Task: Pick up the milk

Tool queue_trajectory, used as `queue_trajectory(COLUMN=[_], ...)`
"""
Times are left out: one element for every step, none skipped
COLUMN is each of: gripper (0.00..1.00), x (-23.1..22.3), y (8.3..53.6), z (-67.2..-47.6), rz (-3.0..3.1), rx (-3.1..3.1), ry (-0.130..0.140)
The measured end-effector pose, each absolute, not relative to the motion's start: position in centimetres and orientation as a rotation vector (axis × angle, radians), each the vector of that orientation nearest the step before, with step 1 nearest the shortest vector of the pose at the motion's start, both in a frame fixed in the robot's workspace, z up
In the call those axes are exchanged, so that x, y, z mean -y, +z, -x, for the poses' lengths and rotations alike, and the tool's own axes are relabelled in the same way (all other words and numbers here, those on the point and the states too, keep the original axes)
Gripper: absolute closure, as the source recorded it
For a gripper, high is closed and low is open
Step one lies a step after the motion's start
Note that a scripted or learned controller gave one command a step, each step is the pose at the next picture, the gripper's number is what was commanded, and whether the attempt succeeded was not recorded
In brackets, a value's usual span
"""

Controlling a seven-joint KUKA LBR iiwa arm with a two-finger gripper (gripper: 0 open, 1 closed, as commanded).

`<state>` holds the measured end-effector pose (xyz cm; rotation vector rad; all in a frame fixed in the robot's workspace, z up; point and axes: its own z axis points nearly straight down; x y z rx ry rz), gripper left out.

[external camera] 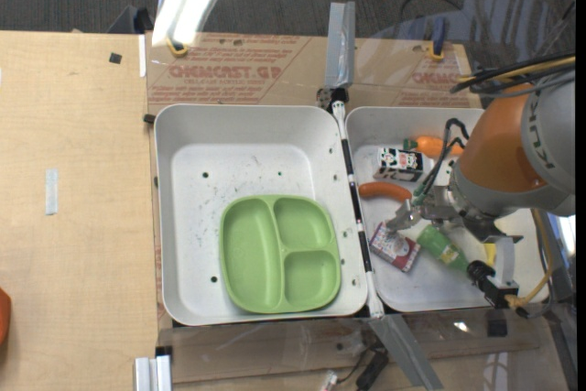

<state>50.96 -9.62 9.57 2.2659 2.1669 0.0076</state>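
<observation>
The milk [400,161] is a small black-and-white carton lying near the back left of the right bin [513,119]. My gripper [406,218] hangs low over the middle of that bin, in front of the milk and apart from it. It is just above a pink-purple packet [394,250]. The grey and orange arm [499,162] reaches in from the right and hides part of the bin floor.
An orange carrot-like piece [428,145] lies right of the milk. A red-orange sausage [385,191] lies in front of it. A green bottle [441,246] lies under the wrist. The left bin [183,197] holds a green divided plate [280,253].
</observation>
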Motion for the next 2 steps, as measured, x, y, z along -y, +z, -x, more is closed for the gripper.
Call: queue_trajectory(gripper=[0.0, 0.0], x=[9.5, 9.4], y=[9.1, 9.0], z=[-56.3, -60.3], rz=[-2.429, -2.347], rx=[-1.993, -2.09], ry=[-0.005, -0.005])
